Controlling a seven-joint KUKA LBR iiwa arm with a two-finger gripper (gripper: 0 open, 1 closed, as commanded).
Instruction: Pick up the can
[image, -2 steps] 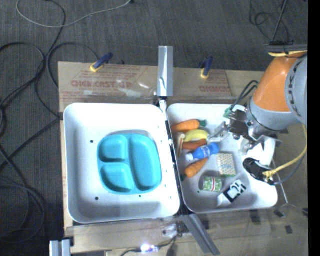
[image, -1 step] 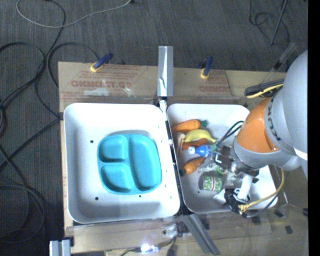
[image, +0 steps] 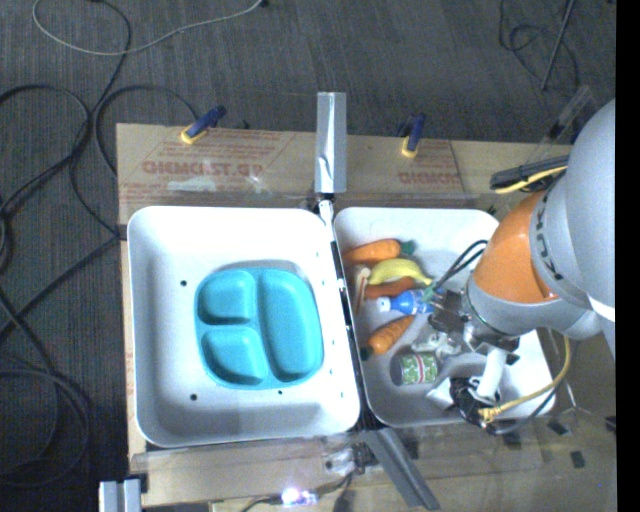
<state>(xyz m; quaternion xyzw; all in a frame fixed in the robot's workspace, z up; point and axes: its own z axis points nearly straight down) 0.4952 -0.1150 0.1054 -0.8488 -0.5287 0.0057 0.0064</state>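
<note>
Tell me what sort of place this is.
Most likely a robotics lab test bench, not a kitchen. Two white bins sit on a board held by clamps, loose cables trail over the carpet, and a grey arm reaches over toy food and a can.

we see an evenly lit bench under soft overhead light, with the white bins (image: 150, 300) bright and close to washed out. shadows are faint, gathering under the arm (image: 560, 250), while the dark carpet (image: 80, 80) looks grainy. the whole picture is slightly soft.
</note>
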